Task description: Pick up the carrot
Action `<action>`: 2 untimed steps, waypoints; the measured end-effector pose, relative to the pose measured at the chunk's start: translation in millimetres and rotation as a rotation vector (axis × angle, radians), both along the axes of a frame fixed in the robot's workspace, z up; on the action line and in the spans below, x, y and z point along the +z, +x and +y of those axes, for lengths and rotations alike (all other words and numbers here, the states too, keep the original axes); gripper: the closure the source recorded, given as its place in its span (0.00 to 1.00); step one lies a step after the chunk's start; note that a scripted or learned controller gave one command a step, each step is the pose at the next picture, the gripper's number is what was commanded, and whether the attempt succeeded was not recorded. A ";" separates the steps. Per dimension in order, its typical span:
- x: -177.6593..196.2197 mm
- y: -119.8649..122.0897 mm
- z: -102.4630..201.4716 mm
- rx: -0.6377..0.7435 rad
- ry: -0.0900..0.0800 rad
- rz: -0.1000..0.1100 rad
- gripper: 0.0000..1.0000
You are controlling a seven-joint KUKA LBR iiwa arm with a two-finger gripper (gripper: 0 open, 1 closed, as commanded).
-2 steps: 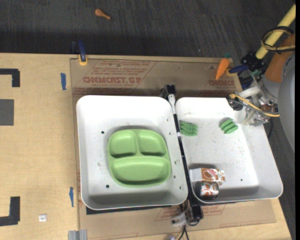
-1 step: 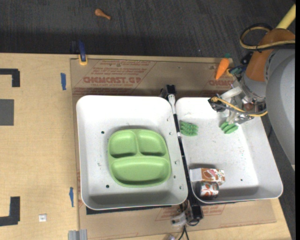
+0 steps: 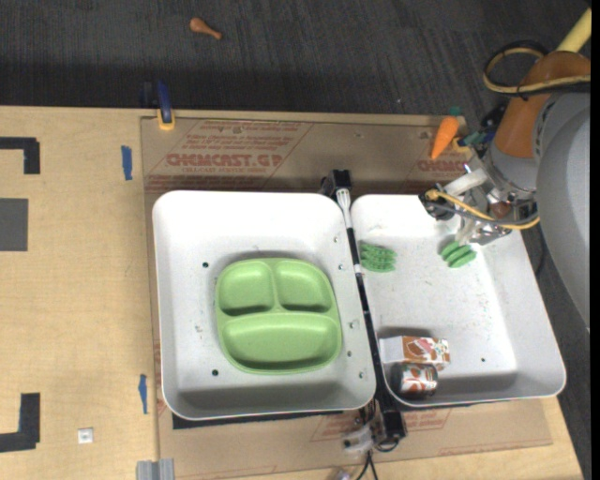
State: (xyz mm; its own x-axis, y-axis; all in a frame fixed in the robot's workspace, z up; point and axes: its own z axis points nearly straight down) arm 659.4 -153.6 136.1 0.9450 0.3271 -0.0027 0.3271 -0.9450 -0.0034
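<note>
The carrot [image 3: 444, 137] is small and orange with a green top. It lies on the brown board just beyond the back edge of the right bin [image 3: 525, 319], outside it. My gripper [image 3: 472, 228] hangs over the back part of the right bin, right above a green ridged piece [image 3: 459, 253]. The carrot sits roughly a hand's width farther back and slightly left of the gripper, beside the wrist cables. Nothing orange shows at the gripper's tip.
A second green ridged piece [image 3: 377, 257] lies near the right bin's left wall. A brown and white carton [image 3: 422, 361] rests at its front. The left bin [image 3: 178, 281] holds a green divided plate [image 3: 277, 314]. A small orange object [image 3: 204, 28] lies on the dark floor behind the bench.
</note>
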 end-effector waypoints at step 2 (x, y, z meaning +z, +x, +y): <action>58.7 -2.1 73.4 0.156 -0.001 -0.004 1.00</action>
State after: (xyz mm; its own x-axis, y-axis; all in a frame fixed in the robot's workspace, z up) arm 657.3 -80.1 194.8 0.8829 0.4696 0.0008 0.4696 -0.8829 -0.0012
